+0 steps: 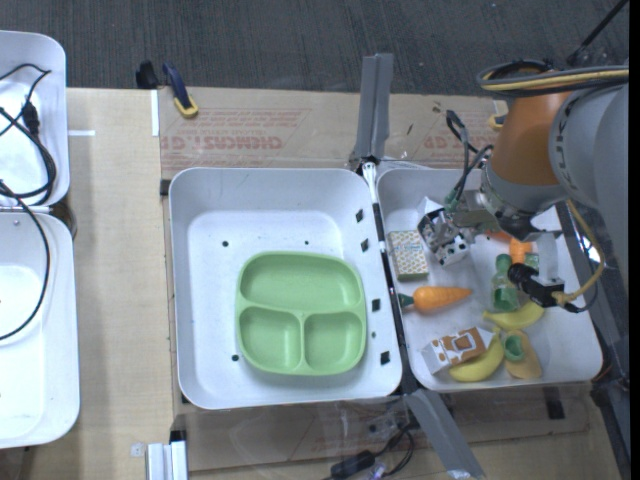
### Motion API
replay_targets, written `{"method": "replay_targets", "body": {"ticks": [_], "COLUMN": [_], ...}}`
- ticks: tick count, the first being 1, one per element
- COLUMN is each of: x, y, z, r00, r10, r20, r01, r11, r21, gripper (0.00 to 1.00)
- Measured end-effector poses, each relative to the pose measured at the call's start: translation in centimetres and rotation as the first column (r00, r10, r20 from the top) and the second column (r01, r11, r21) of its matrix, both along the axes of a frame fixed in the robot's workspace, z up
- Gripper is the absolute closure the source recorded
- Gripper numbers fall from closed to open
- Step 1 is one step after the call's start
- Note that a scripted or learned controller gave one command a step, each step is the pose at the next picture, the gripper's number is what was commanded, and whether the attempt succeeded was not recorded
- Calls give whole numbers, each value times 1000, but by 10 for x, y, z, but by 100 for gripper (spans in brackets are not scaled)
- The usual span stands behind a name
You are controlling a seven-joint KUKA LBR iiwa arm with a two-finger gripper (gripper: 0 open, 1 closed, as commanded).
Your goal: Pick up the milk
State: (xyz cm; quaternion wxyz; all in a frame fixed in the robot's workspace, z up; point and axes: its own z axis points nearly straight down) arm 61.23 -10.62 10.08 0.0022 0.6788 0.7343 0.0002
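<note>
- You had two shallow white bins side by side on the bench: the left bin (190, 268) and the right bin (590, 353).
- The left bin held a light green divided tray (300, 313) with three compartments, one long one at the far side and two smaller ones at the near side. The tray lay flat, toward the bin's near right part.
- The right bin held a crowd of small things. The milk (461, 347), a small brown and white carton, lay on its side near the bin's front edge, touching a yellow banana (482, 364) just to its right.
- A second banana (516, 316) lay farther back and to the right, and a green-topped piece (519, 353) sat beside the first banana; you could not tell what it was.
- An orange carrot (438, 297) lay across the bin's left middle, pointing right, above the milk and apart from it.
- A pale speckled sponge-like block (408, 253) rested by the left wall, behind the carrot.
- A green bottle-like item (503, 290) stood right of the carrot.
- The gripper (447, 238) hung over the back of the right bin, well away from the milk, with a black and white dotted item at its tip. Whether the claw was apart or together, you could not tell.
</note>
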Motion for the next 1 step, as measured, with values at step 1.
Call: {"method": "replay_targets", "body": {"ticks": [1], "x": [43], "y": [57], "z": [90], "r00": [990], "r10": [142], "r20": [-16], "r01": [-142], "r11": [990], "r21": [4], "gripper": [100]}}
